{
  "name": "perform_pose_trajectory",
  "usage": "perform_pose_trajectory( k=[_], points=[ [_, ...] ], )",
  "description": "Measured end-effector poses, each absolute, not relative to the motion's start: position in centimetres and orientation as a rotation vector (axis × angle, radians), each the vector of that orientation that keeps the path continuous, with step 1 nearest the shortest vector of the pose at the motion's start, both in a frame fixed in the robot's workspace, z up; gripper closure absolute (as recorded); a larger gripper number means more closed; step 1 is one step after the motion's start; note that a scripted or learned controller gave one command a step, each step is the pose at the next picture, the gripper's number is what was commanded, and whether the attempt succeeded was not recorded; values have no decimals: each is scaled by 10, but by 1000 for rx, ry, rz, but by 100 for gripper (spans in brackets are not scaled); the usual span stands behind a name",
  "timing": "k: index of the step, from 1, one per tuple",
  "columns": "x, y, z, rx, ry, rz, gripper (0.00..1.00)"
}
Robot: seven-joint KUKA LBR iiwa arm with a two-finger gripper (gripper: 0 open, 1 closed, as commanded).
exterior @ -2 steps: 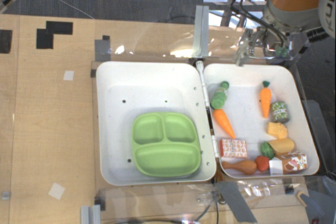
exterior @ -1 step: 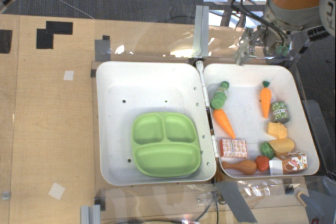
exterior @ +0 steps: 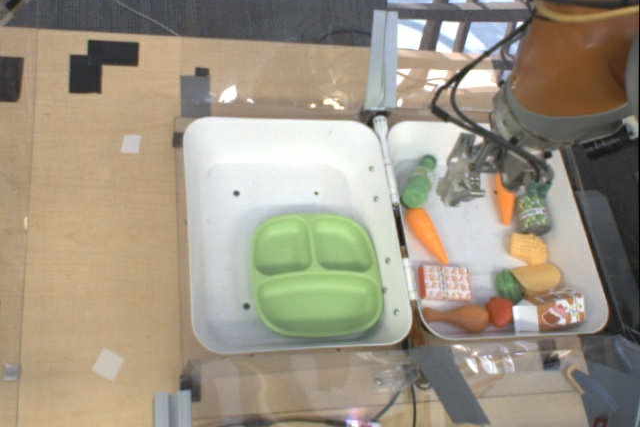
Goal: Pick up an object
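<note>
The toys crowd the right bin (exterior: 592, 255), within easy reach: a large carrot (exterior: 427, 232) at its nine o'clock, a small carrot (exterior: 505, 199) toward two o'clock. The arm leans in from the right, wrist bent downward, gripper (exterior: 468, 177) low between the carrots; whether the jaws are apart, I cannot tell.

The surface (exterior: 90, 245) looked like pale, matt wood grain. Both bins (exterior: 290, 140) were smooth white plastic with a faint sheen. The green divided plate (exterior: 315, 275) appeared as matt plastic. The carrot (exterior: 427, 233) looked glossy plastic. The pincer (exterior: 462, 177) showed dull grey metal.
</note>
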State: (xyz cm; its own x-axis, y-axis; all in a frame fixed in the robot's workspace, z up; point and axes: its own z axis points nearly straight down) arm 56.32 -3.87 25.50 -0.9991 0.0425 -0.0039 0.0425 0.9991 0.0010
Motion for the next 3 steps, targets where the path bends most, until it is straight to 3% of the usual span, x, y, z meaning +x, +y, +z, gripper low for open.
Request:
perform_pose_trajectory(
  k=[1,2,3],
  points=[
    [641,-43,300,198,3126,2,100],
    [643,-42,310,193,3120,3,100],
    [666,-46,279,168,3133,1,100]
  ],
)
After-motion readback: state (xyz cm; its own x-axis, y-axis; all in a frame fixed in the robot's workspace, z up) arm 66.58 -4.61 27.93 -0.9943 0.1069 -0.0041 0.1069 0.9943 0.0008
